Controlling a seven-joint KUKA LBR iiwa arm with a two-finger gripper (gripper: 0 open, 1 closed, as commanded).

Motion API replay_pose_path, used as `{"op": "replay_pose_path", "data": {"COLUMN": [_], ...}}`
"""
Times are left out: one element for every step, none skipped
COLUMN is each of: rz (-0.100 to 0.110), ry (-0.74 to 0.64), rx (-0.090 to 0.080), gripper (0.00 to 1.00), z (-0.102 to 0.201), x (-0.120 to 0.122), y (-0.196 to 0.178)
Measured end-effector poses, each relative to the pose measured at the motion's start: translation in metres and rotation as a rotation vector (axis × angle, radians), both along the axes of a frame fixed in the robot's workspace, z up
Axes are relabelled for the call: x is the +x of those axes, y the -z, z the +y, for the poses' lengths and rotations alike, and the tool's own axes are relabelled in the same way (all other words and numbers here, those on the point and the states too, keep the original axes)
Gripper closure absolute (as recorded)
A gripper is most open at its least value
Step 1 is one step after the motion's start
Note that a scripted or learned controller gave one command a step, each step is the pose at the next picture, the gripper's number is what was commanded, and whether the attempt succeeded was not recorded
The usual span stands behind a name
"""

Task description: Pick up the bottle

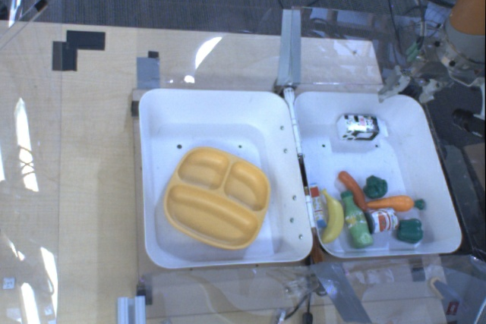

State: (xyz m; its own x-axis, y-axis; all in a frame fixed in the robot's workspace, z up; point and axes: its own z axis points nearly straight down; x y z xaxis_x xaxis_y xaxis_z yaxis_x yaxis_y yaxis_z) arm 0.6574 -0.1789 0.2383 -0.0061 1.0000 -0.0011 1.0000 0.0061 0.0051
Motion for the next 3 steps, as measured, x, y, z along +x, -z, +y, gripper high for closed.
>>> {"op": "replay_pose_path", "data": {"rz": [-0.003,-0.004,-0.008], "ry": [0.061,0.086,-0.015], "rx": [0.001,0.002,-0.001], "gripper": [0.00,0.00,0.00], "z": [0.057,0.066,0.061], "x": [-0.033,-0.097,-0.166], "y": [0.151,0.150,0.149]}}
